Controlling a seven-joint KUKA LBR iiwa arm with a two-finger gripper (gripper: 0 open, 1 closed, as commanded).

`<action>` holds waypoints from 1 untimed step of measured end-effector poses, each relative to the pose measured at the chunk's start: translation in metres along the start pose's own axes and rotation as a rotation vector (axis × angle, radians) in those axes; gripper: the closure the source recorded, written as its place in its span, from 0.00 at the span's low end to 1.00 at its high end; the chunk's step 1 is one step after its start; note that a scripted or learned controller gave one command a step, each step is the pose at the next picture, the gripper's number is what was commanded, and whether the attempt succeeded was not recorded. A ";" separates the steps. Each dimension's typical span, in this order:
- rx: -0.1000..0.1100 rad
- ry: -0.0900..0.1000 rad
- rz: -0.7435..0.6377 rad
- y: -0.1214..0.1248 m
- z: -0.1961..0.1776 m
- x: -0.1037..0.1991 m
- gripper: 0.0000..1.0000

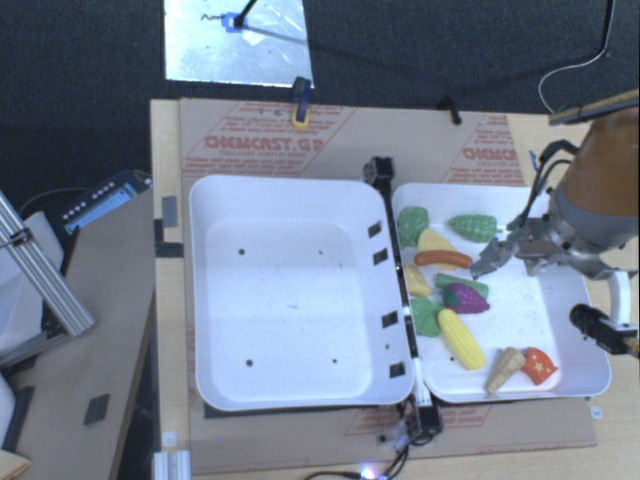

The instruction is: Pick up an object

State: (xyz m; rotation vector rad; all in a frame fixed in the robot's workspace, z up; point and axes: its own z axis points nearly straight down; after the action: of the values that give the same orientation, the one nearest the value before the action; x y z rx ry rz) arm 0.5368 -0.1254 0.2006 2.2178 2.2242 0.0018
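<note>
Claw hangs low over right bin, can't tell its state. Toy food lies at that bin's left side: purple grapes and red sausage just left of claw, yellow corn nearer. Left bin alongside.

Reaching in from the right over the right-hand bin: grey arm with orange band above the wrist, bent low. End effector pointing left, hanging above that bin's middle, dark fingers angled down-left. Finger spread unclear.
</note>
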 end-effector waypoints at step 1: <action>0.003 0.002 -0.005 0.012 0.073 0.043 0.00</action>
State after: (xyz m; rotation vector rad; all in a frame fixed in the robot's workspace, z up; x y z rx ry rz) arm 0.5488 -0.0819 0.1274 2.2153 2.2318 -0.0002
